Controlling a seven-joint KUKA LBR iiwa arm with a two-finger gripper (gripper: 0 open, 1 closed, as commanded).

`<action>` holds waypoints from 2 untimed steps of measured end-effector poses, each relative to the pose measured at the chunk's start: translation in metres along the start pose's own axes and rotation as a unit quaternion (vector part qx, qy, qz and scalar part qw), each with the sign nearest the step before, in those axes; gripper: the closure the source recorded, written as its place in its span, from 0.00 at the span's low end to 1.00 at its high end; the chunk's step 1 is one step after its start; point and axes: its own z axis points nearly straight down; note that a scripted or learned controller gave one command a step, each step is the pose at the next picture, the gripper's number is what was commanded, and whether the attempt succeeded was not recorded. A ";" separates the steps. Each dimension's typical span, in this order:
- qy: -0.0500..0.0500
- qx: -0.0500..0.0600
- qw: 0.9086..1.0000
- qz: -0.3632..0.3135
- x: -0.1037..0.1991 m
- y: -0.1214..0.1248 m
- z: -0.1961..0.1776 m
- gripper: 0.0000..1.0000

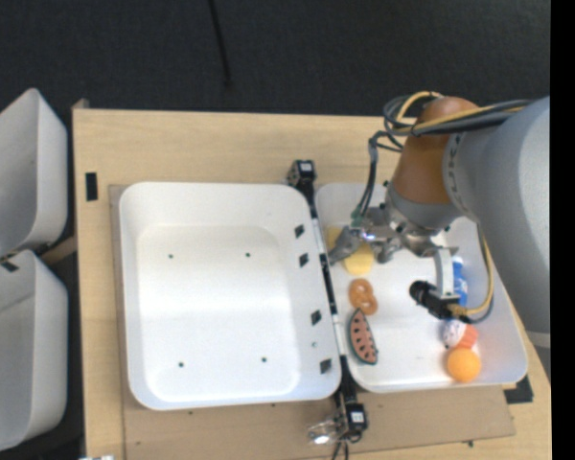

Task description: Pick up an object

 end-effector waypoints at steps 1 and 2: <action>-0.002 -0.004 1.000 0.003 0.000 -0.004 -0.008 0.00; -0.002 -0.006 1.000 0.001 -0.003 0.013 -0.008 0.00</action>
